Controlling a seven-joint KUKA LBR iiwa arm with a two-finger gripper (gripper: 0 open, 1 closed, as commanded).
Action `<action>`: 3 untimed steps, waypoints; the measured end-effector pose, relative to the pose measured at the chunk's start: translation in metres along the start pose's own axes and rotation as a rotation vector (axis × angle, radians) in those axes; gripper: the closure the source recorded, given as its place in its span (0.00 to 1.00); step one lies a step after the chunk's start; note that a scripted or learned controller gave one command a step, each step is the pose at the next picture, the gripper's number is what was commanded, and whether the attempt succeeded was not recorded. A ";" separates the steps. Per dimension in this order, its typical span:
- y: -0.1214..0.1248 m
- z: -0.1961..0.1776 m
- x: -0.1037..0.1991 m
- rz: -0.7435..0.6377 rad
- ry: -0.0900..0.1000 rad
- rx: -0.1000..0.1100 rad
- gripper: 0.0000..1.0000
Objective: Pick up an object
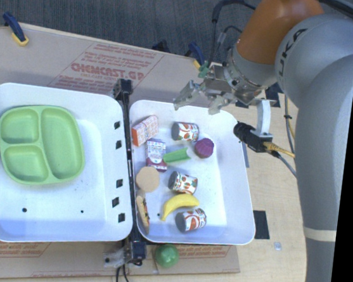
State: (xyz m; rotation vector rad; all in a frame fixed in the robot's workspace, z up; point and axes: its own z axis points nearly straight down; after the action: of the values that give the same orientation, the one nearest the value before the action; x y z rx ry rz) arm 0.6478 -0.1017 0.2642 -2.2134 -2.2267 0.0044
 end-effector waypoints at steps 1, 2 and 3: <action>0.008 -0.140 0.005 0.000 -0.001 -0.005 0.00; 0.005 0.034 -0.020 0.000 0.000 0.004 0.00; 0.009 -0.137 0.063 -0.001 0.001 -0.006 0.00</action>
State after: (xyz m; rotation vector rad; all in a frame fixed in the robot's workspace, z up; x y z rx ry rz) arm 0.6568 -0.0386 0.4016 -2.2148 -2.2307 -0.0029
